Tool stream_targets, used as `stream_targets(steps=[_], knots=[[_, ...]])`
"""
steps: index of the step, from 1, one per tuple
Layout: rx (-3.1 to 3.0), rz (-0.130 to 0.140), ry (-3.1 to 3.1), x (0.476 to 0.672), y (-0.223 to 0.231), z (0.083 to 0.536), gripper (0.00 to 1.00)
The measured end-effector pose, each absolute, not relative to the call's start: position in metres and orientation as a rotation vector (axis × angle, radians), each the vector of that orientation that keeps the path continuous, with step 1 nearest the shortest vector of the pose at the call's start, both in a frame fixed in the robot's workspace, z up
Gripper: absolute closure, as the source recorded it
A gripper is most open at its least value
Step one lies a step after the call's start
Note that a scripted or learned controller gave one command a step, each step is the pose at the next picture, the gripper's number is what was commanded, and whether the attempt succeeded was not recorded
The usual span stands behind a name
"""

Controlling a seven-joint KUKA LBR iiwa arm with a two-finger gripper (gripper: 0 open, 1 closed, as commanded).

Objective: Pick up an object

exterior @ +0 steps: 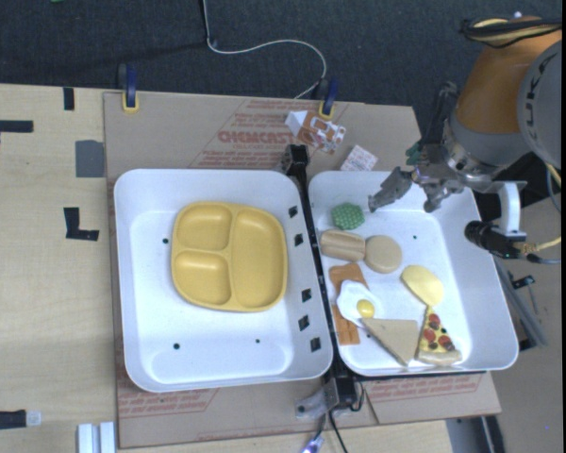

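toy food is being offered in the right bin (472, 281): a green round piece (348, 216) near the far left corner, a tan bread roll (343, 245) just in front of it, a round beige biscuit (384, 254) touching the roll's right end, a yellow lemon-shaped piece (423, 286) toward the right wall, an orange strip (347, 276), a fried egg (357, 303), a sandwich wedge (393, 337) and a pizza slice (437, 339) along the near edge. a yellow divided plate (230, 255) is being carried in the middle of the left bin (141, 281).

the gripper (413, 188) is being held over the far edge of the right bin, at the end of the arm (505, 92) coming in from the right. its two fingers are being kept spread apart, with nothing between them.

the green piece is judged the nearest candidate: it is lying just toward the left of the jaws and slightly nearer the front, with the roll and biscuit a little farther forward. the roll's long axis is being laid roughly left to right, parallel to the far edge, so a grasp across its short width would probably be needed. a short move leftward and downward is being called for, and the bin's left wall beside the green piece could crowd one finger.
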State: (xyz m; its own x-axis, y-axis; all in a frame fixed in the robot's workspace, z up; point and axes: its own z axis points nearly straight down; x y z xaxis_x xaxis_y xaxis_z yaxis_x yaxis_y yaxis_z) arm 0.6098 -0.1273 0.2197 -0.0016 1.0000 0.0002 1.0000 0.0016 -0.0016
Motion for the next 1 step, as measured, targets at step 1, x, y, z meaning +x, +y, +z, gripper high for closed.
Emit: stream_targets(steps=[1], knots=[[-2.218,0.002,-2.226,0.6204,-0.1099,0.0784,0.00]])
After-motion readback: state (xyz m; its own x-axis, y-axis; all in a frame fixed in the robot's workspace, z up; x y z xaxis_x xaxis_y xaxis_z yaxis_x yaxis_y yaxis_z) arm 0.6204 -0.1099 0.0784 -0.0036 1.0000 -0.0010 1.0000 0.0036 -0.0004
